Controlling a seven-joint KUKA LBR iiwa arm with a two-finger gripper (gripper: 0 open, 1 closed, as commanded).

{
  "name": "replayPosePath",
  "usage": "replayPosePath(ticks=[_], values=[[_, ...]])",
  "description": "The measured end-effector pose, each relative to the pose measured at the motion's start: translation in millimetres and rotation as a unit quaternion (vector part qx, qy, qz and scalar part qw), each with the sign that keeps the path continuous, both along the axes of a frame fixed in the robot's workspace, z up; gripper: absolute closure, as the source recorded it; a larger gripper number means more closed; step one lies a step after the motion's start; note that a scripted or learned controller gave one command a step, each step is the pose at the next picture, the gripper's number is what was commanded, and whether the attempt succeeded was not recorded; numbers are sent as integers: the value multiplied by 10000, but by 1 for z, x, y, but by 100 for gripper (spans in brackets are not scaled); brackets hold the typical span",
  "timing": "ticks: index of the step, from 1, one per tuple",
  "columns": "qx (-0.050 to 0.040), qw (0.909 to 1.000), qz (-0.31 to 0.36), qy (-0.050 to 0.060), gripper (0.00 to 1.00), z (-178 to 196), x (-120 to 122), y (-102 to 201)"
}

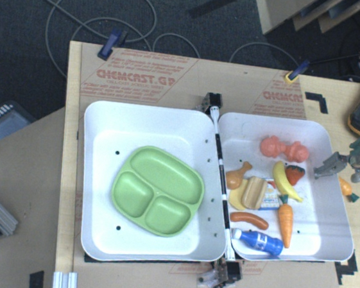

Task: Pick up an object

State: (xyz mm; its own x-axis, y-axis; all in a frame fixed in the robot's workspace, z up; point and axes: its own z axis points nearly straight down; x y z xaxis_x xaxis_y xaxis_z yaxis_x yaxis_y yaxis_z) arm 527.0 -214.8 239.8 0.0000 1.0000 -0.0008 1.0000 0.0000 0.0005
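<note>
— Right bin (333,219), contents? Toy banana (287,182), carrot (285,224), sausage (249,219), bottle (258,241), clustered within reach.

— Left bin (94,162): green divided plate (156,190). Gripper (332,165) at right rim; jaws' state, cannot tell. Nothing held.

We look down on a pale wooden worktop (70,147) whose far part is covered by a brown cardboard sheet (174,81) printed with red lettering. Two clamps, a blue one (110,44) at the far left and another (296,71) at the far right, sit on its far edge. Beyond the worktop lies a dark carpeted floor (31,33), with thin grey cables (105,9) looping across it. A light-coloured piece of furniture (305,9) juts in at the top right. The light is even and soft.
</note>
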Motion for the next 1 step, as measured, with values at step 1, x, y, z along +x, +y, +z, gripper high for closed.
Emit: replayPosePath(ticks=[1], values=[[9,10000,9,6,0,-93,82,45]])
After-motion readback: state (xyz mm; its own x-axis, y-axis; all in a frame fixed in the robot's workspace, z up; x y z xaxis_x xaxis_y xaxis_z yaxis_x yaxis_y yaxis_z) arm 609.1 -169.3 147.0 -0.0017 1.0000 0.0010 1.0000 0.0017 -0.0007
